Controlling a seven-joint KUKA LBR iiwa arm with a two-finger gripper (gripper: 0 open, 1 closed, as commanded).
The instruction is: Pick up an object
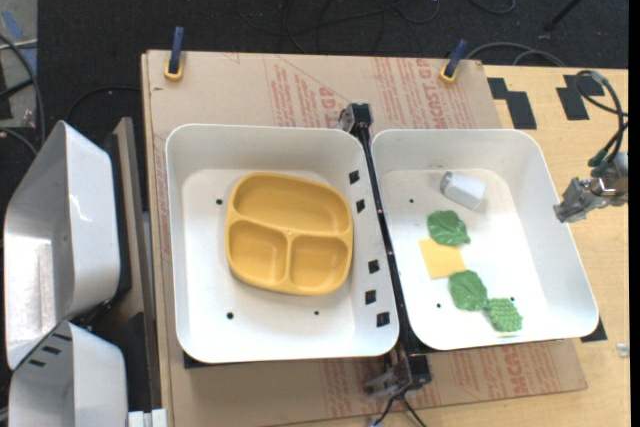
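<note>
Right bin (560, 245), near to far: green piece (504, 315) at 5 o'clock, green piece (467, 290), yellow slice (441, 258), green leaf (448, 228), grey block (463, 188) at 12. Your end effector (580, 198) sits outside the 3 o'clock rim; its state you cannot tell. Risks: clipping that rim on entry; flat pieces slipping; neighbours crowding. Left bin: tray (290, 233).
</note>
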